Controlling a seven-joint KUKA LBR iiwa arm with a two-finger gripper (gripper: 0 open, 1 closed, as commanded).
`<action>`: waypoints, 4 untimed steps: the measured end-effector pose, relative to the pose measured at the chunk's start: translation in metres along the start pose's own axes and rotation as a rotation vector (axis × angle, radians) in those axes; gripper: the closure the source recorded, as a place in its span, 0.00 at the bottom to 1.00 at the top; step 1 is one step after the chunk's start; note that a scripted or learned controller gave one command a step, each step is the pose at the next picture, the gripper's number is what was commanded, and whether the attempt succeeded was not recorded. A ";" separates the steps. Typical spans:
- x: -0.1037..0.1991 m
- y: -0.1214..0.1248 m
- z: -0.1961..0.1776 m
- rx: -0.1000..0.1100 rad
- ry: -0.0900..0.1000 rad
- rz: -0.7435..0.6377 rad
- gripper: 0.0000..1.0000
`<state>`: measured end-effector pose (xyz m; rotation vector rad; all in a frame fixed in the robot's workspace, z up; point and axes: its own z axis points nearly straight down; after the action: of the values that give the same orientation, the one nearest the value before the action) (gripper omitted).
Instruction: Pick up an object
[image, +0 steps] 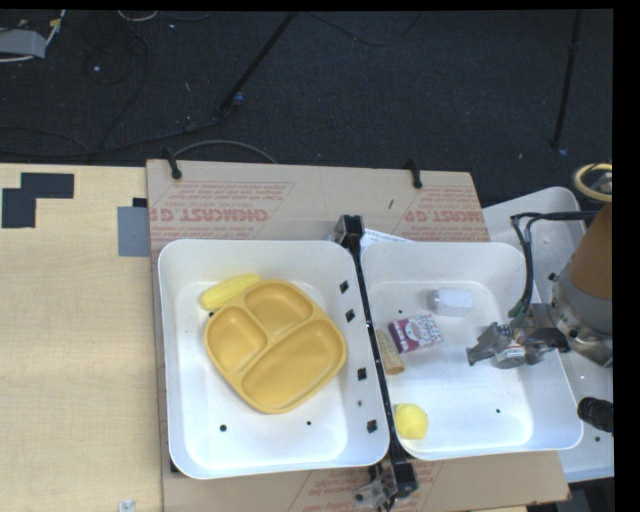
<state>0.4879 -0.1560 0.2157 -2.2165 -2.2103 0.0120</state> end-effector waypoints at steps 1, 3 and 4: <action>0.000 0.002 -0.005 -0.012 -0.003 -0.003 0.00; -0.010 0.004 0.119 -0.005 0.001 -0.002 0.00; -0.010 0.004 0.128 -0.010 -0.001 -0.002 0.00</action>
<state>0.4897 -0.1652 0.0872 -2.2196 -2.2178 0.0023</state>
